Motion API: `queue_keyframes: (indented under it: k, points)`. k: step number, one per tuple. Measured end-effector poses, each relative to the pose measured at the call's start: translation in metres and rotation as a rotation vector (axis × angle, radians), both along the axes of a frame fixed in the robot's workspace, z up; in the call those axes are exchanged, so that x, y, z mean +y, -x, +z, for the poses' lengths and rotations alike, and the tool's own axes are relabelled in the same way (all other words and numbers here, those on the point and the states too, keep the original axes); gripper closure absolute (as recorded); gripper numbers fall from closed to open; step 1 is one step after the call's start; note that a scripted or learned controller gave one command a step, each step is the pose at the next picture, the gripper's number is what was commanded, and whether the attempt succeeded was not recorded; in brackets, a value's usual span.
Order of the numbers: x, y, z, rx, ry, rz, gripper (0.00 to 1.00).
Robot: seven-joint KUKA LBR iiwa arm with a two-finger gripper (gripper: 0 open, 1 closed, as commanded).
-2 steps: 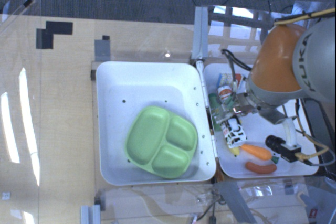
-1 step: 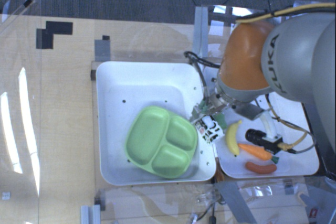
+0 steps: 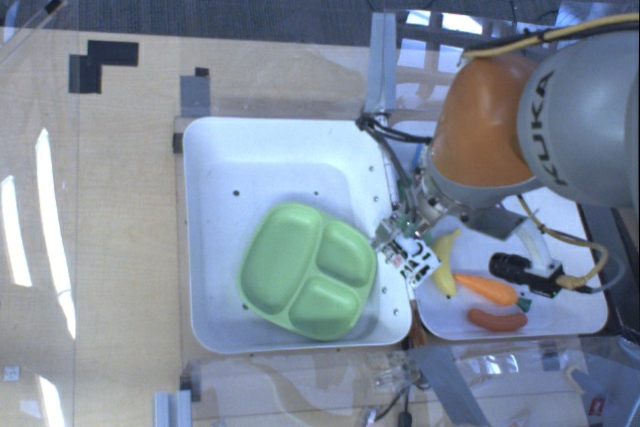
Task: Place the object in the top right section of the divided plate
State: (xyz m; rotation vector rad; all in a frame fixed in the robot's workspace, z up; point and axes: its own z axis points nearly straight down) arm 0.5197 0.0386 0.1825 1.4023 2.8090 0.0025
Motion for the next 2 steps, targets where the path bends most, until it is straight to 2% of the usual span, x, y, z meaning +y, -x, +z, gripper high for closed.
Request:
queue_keyframes:
  k: [1,2]
  points:
    - [0.0852,-0.0065,-0.0272,0.004,0.001,-0.271,1.00]
    - [0.0851,-0.0067,-0.0269,0.004,0.000,-0.271,0.00]
